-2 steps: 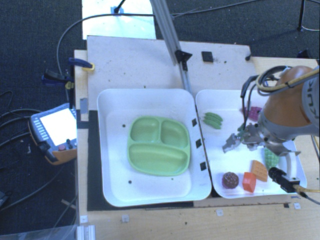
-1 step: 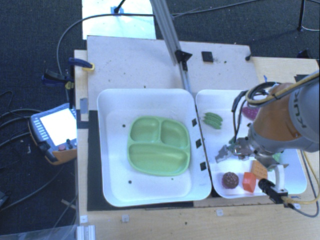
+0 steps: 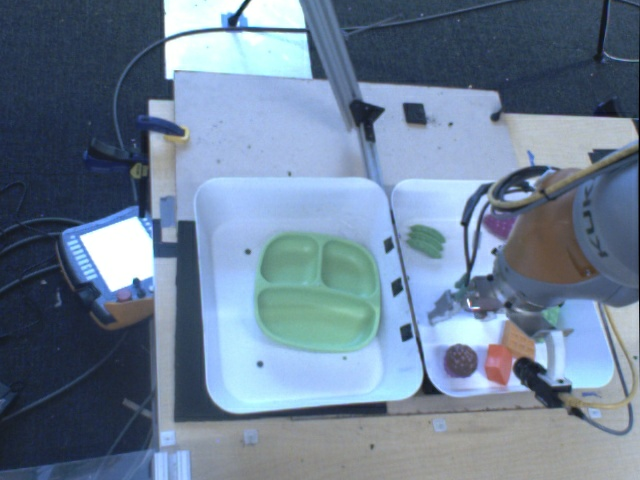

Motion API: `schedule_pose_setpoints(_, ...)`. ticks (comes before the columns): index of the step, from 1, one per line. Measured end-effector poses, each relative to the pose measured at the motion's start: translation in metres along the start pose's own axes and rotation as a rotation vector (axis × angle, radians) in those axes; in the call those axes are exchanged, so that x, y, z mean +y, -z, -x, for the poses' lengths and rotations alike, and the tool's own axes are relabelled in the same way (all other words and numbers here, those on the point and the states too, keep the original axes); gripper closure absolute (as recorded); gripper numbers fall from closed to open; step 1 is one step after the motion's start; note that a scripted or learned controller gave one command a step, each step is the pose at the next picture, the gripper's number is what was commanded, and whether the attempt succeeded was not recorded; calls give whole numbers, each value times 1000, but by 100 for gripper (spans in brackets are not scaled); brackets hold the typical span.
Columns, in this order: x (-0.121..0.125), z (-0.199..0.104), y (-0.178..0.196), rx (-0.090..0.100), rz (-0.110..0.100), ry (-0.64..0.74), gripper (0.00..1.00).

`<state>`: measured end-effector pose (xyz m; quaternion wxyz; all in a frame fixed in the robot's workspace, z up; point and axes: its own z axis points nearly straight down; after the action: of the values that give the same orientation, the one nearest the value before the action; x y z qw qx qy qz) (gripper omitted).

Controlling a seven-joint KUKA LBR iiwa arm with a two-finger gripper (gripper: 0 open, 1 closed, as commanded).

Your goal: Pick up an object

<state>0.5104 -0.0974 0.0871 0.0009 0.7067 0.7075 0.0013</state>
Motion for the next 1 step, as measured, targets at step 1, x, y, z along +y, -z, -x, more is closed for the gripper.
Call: schedule_pose_setpoints(1,3,0,12,-2,8,0,100)
